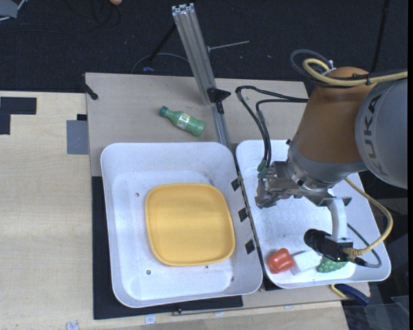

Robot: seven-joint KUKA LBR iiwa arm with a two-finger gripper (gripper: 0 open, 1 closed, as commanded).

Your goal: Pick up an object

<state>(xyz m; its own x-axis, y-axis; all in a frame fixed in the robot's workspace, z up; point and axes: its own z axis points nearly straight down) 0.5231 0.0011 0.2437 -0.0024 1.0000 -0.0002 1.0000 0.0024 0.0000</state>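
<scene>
Dark flooring strewn with thin black cables lies behind a pale, matte wooden bench, and a lighter wood-grain panel with a few black and grey cut-outs stretches off to the left. A ribbed aluminium extrusion bar slants down across the bench toward the gap between the two bins. Near it, a small green plastic bottle with a pale label band lies on its side on the bare bench, just above the left bin.

The left bin is a shallow white tray with rounded corners and a faintly speckled floor, sitting on a black mat. A smooth yellow plate, square with soft rounded corners and a raised lip, lies flat in its middle and fills most of the floor. Small black clips sit along the seam where the two bins meet.

The right bin has the same white, speckled surface. Toward its near edge lies a small glossy red-orange piece, rounded and lumpy; further right, near the corner, is a small knobbly green piece. The two are apart from each other.

The arm, with its broad orange band and smooth grey shell, hangs over the right bin. Its metallic gripper is low over the upper left part of that bin, close to the seam and well apart from the red-orange and green pieces. Whether the gripper is open or closed cannot be told from this angle, and nothing is seen in its hold.
</scene>
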